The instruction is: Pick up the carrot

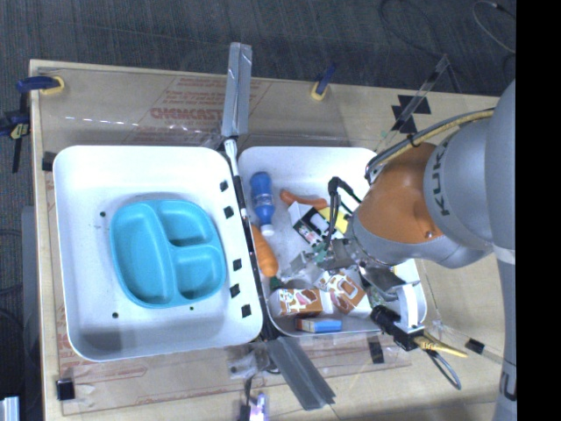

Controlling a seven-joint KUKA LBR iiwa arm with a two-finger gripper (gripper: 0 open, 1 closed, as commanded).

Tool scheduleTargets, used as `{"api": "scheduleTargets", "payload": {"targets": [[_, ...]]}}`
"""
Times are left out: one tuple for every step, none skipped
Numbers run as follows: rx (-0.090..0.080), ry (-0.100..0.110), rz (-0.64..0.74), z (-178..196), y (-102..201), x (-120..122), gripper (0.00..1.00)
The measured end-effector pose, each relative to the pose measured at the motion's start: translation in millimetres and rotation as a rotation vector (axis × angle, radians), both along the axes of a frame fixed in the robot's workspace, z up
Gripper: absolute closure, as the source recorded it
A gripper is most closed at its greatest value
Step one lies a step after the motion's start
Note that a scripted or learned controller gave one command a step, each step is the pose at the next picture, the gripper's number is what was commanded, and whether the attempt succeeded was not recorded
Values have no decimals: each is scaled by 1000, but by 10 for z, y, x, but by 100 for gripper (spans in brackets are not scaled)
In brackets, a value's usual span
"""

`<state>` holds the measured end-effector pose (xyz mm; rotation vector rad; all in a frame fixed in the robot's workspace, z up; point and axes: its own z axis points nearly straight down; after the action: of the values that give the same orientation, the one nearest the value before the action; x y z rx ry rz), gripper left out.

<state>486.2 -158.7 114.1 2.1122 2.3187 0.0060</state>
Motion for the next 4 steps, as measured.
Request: {"api": "scheduleTargets", "payload": {"targets": [[1,11,214,300,-365,49,0],[-10,4,-77,-192,18,450,0],[-6,-16,-579,-141,548,636,0],[5,10,-853,-237,200,99,0]]}}
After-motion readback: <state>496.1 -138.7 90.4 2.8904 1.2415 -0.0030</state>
